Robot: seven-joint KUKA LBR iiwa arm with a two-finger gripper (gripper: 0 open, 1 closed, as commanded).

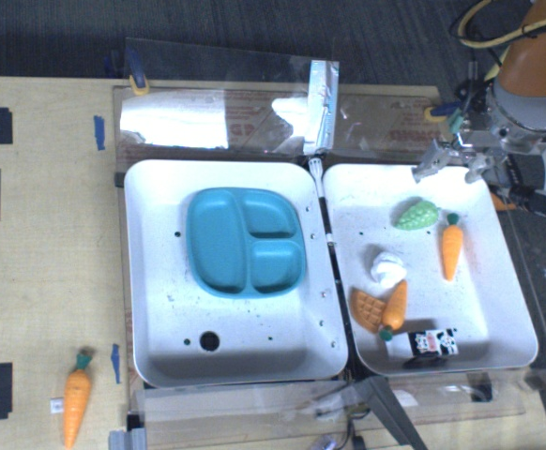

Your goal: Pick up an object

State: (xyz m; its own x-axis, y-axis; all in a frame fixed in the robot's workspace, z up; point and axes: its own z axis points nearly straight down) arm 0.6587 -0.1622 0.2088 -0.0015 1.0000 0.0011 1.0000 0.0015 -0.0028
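The right bin (508,293) holds several toys. A green leafy piece (416,216) lies near its back, with an orange carrot (451,248) just to its right. Toward the front are a white lump (386,268), an orange waffle-like piece (367,309), a second small carrot (396,305) leaning on that piece, and a black-and-white carton (433,342). My gripper (453,165) hangs over the back rim of the right bin, above and behind the green piece. Its fingers stand apart with nothing between them.
The left bin (151,251) holds a blue divided plate (248,240) and a small black disc (208,341). Another carrot (76,397) lies on the bench at the front left. A clear plastic panel (254,111) stands behind the bins.
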